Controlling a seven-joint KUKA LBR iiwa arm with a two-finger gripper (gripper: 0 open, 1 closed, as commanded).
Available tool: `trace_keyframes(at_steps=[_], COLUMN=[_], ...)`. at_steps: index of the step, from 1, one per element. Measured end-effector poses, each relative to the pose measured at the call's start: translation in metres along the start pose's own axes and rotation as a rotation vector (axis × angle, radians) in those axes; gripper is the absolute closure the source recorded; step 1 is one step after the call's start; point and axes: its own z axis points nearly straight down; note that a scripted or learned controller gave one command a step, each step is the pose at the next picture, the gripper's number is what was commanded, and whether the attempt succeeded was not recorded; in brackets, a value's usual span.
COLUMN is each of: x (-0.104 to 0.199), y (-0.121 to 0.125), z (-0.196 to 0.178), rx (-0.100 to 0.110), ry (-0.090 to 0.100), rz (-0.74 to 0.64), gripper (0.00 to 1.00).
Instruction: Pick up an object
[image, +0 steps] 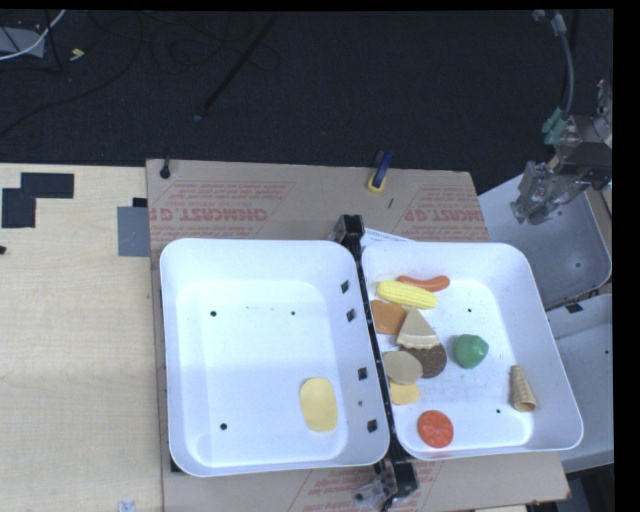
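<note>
While the tool (540, 195) hangs at upper right, clear of both bins, we cannot tell its state. We see a pale yellow oval piece (318, 404) in the left white bin (200, 270), and a green ball (470, 350) among toy foods in the right white bin (545, 320).

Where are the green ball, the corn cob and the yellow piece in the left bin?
green ball (470, 350), camera view, centre of its top.
corn cob (406, 293), camera view, middle of the cob.
yellow piece (319, 404), camera view, centre of its flat face, left bin.
</note>
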Motion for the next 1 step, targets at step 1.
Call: trace_keyframes(at_steps=[1], x=[0.0877], y=[-0.0085], z=[-0.0629], rx=[0.002], ry=[0.002], rz=[-0.004], gripper=[1.0])
